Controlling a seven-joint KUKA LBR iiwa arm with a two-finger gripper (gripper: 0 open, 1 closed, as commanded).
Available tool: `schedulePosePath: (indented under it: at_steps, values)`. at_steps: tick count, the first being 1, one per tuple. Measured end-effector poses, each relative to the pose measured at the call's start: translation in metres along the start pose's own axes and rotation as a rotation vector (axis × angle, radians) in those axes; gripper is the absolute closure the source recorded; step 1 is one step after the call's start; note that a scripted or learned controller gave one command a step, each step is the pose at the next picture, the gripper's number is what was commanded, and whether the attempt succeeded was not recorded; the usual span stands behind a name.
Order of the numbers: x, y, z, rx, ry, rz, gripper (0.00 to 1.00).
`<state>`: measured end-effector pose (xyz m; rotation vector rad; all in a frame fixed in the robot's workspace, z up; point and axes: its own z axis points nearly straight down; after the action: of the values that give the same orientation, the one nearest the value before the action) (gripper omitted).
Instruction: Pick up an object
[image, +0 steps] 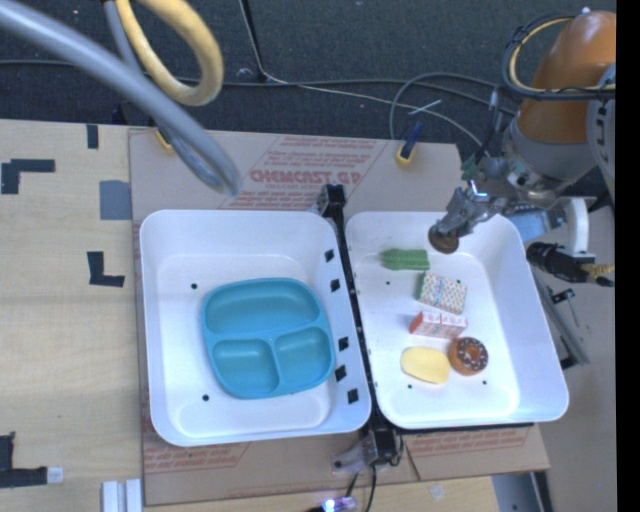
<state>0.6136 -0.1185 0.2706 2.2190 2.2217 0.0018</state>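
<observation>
Two white bins are seen side by side. In the right bin (540, 390) five loose things are counted: one green item (405, 260), one patterned box (443, 293), one red-and-white carton (437, 324), one yellow piece (426, 365) and one brown doughnut-like ring (468, 355). In the left bin (170, 250) a single blue divided tray (268, 335) with three compartments is found.

The pincer (444, 238) is held over the far part of the right bin, at the end of the grey arm (560, 100) reaching in from the right. Whether its fingers are apart or together cannot be told, since its tip is seen only as a dark blur; nothing is seen between them.

The green item lies just beside the pincer, toward the divider. The patterned box lies nearest below it, with the carton touching that box on its near side. The yellow piece and the ring lie farther toward the near wall, touching or almost touching each other.

A black clip (331, 200) sits on the divider, beyond the green item. Cables (420, 100) trail across the dark surface behind the bins, and a grey hose with a yellow loop (185, 50) crosses the far left corner.

Bare floor is left along the right bin's right wall and around its near right corner.
</observation>
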Motion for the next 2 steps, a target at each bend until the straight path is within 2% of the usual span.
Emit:
schedulePosePath:
  at_steps: [1, 2]
  values:
    - [0.058, -0.013, 0.015, 0.004, 0.001, -0.004, 1.00]
    - [0.115, -0.014, 0.030, 0.004, 0.000, -0.003, 1.00]
